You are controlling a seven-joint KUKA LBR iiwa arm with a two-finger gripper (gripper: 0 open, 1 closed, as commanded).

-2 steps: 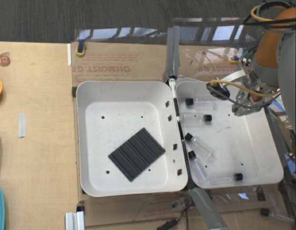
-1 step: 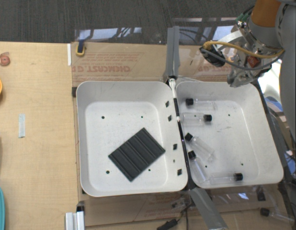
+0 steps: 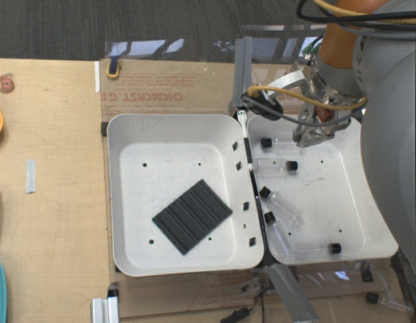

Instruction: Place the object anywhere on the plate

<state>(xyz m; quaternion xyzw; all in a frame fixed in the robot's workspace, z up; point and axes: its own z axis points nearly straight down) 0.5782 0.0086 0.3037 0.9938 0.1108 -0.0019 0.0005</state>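
The fingers of the gripper (image 3: 314, 134) hang over the far end of the right bin (image 3: 342, 200), but the slant of the view and the clutter of cable around the wrist make it impossible to tell whether they are spread or closed. Nothing can be seen between them. Just below and to the left of them lies a small clear piece with a black cap (image 3: 291, 166). A second capped piece (image 3: 265, 142) sits further left, near the bin wall. Which of the pieces is meant as the object cannot be told. The plate (image 3: 192, 216), a dark ribbed slab, lies bare in the left bin (image 3: 167, 160), well apart from them to the lower left. By this showing, the task is barely begun: a grasp, the carry across the divide, and the placing all remain.
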